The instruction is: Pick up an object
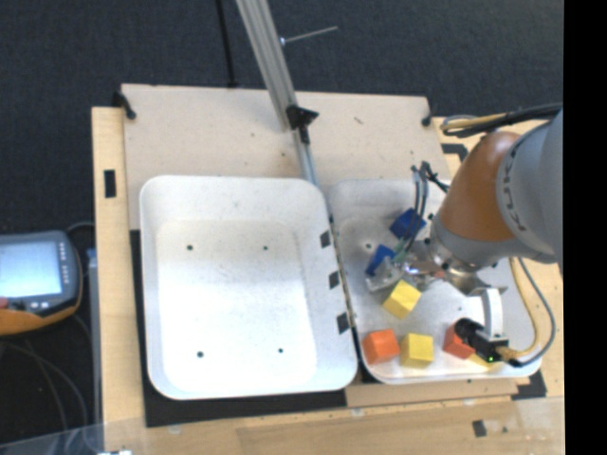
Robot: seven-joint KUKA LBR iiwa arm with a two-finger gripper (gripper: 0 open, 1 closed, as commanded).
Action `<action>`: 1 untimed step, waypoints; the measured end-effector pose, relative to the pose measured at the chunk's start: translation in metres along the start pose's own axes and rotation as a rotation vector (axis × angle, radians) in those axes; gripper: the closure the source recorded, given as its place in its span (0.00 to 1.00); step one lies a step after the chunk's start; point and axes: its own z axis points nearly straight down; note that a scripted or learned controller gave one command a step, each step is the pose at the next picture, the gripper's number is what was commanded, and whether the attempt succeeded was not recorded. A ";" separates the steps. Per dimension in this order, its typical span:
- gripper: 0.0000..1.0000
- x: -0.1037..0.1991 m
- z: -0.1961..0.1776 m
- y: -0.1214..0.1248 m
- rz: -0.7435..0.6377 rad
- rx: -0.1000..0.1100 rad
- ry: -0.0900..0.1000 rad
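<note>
The gripper [391, 271] hung low in the right bin [353, 202], just beside a yellow block [402, 298]; its state couldn't be told. Nothing looked lifted yet.

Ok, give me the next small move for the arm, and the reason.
Probably a short descent: the gripper hangs in the right bin, just above a yellow block, beside a blue block. I cannot see anything held.
</note>
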 end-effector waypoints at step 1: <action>0.00 -0.065 0.024 0.039 0.004 0.000 -0.002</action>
